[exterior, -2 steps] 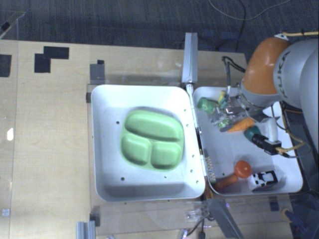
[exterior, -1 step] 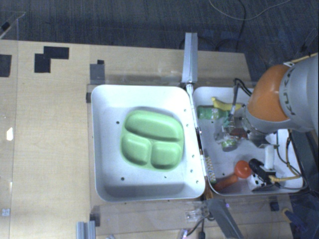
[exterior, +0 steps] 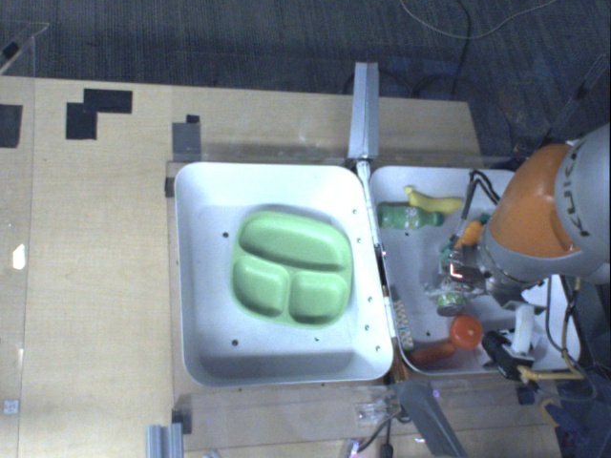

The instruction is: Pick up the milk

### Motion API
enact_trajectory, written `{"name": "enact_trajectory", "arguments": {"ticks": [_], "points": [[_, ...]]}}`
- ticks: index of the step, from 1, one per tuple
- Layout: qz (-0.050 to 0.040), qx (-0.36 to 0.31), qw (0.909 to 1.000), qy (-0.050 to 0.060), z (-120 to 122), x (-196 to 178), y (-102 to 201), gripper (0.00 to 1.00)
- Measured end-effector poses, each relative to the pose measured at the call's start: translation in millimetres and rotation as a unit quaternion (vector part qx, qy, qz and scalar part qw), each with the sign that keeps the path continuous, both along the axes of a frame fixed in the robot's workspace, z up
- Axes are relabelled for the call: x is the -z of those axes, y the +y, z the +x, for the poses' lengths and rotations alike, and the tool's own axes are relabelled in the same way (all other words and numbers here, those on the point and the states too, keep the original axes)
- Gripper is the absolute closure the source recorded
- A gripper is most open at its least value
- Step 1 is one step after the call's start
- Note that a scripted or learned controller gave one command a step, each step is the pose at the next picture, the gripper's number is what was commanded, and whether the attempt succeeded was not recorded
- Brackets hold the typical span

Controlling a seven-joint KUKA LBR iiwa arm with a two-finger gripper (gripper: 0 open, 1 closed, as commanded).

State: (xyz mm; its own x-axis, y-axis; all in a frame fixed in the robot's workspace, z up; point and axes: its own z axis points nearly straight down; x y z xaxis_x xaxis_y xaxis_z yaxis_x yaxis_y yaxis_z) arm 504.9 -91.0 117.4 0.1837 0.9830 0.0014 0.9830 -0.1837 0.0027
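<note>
The milk's place relative to the gripper (exterior: pixel 456 280), and its look, cannot be told. The gripper, its grip likewise impossible to tell, hangs over the middle of the right bin (exterior: pixel 418 267). On its far-left side lie a green bottle (exterior: pixel 409 218) and a banana (exterior: pixel 431 200); on its near side, a red round thing (exterior: pixel 466 332).

A green tray (exterior: pixel 291 267) is lying in the left bin (exterior: pixel 205 256). The gripper (exterior: pixel 456 273) is hanging over the right bin (exterior: pixel 420 265), near a banana (exterior: pixel 431 201) and a green bottle (exterior: pixel 406 218).
</note>
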Motion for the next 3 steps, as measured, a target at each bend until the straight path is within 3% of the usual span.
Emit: {"name": "enact_trajectory", "arguments": {"ticks": [1,2,3], "points": [[-0.0051,-0.04,0.9992,-0.009,-12,25,-81,1.0],[-0.0031,-0.04,0.9992,-0.006,-13,28,-79,0.0],[-0.0013,-0.101,0.9948,-0.001,-16,12,-100,0.0]]}}
